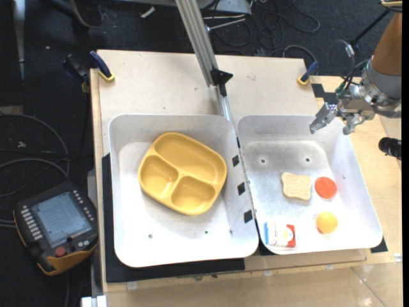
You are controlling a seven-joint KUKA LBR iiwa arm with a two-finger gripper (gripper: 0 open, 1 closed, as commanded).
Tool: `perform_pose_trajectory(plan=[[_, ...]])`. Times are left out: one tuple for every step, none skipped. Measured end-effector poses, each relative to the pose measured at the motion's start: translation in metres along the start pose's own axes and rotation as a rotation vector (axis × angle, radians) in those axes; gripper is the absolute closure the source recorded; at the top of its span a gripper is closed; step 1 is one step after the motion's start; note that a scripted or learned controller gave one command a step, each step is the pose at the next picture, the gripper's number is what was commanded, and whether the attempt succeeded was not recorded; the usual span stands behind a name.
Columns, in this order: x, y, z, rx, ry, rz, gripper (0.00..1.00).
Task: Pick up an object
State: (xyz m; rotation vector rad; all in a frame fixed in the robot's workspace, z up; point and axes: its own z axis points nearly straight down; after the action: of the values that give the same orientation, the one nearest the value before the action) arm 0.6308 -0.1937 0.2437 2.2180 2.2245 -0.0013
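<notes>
While hovering spread-fingered, gripper [337, 121] over the right bin's [358, 171] rim, risking clipping that wall when descending toward the toast slice [296, 186].

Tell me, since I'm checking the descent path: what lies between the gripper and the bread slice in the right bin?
In the camera view, only bare white bin floor lies between the gripper and the bread slice. The red disc sits to the slice's right, off that line.

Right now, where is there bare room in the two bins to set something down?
In the right bin, the bare floor runs from the rear wall to the toast; its front is crowded by toast, red disc, yellow ball and small packet. In the left bin, the yellow divided plate leaves margins along the front and left walls.
</notes>
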Motion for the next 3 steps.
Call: perform_pose_trajectory(plan=[[0.000, 0.000, 0.000, 0.000, 0.000, 0.000, 0.00], [-0.002, -0.002, 0.064, 0.006, 0.002, 0.003, 0.00], [-0.003, 0.000, 0.128, 0.006, 0.002, 0.003, 0.00]])
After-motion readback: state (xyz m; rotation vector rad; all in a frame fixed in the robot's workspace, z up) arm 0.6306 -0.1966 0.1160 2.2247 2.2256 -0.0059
